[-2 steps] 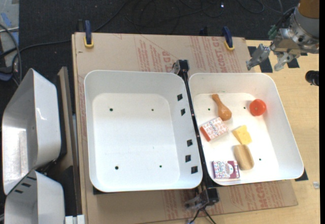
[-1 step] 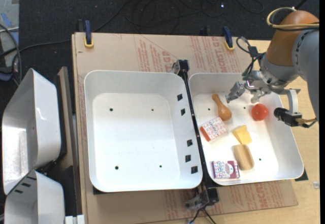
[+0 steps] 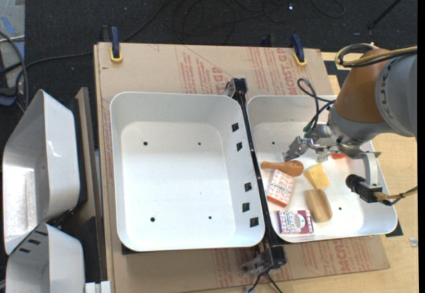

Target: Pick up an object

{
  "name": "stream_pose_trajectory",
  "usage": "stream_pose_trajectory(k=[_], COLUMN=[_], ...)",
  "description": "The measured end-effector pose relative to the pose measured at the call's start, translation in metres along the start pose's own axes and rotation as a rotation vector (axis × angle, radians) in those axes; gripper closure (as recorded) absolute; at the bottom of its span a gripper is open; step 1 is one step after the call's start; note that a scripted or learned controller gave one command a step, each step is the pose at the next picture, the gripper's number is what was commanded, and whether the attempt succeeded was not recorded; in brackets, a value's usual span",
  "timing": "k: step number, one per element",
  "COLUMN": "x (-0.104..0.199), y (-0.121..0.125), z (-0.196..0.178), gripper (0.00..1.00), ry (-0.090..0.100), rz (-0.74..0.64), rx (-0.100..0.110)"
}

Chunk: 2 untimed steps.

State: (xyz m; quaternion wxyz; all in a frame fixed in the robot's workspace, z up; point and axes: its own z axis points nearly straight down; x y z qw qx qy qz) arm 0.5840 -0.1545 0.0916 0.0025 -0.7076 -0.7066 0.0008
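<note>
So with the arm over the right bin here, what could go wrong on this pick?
The pincer hovers beside the orange drumstick-shaped toy, which touches the red-and-white carton; a grasp may nudge both. The yellow block and tan bread-shaped toy crowd close, so it could catch two things or slip.

A bench topped with a brown cardboard sheet (image 3: pixel 199 62) printed with faded red lettering. Two clamps, one at each end of its far edge, grip it: one (image 3: pixel 115 46) at the left, one (image 3: pixel 298 50) at the right. Directly on the cardboard sit two shallow white bins side by side, touching: the left bin (image 3: pixel 179 102) and the right bin (image 3: pixel 279 109).
</note>
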Motion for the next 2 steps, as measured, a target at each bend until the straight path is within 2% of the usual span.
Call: stream_pose_trajectory(k=[1,2], x=[0.031,-0.039], y=[-0.018,-0.064], z=[0.000,-0.001], gripper=[0.00,0.00], ry=[-0.001,-0.003], rz=[-0.005,0.005], rx=[-0.003,-0.004])
